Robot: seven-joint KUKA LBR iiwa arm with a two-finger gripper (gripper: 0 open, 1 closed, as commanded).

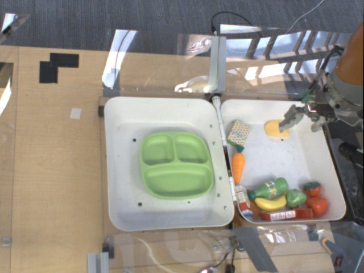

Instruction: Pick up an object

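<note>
The gripper [303,117], fingers seemingly spread and grasping nothing, is hovering near the right bin's [336,193] far edge beside the yellow disc [276,129], needing to descend and close.

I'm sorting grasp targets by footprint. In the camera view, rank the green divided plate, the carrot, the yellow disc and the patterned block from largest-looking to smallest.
1. Green divided plate, by far the largest.
2. Carrot, long and thin.
3 and 4. Patterned block and yellow disc look about alike, so I won't rank them; the gripper overlaps the disc's edge.
</note>
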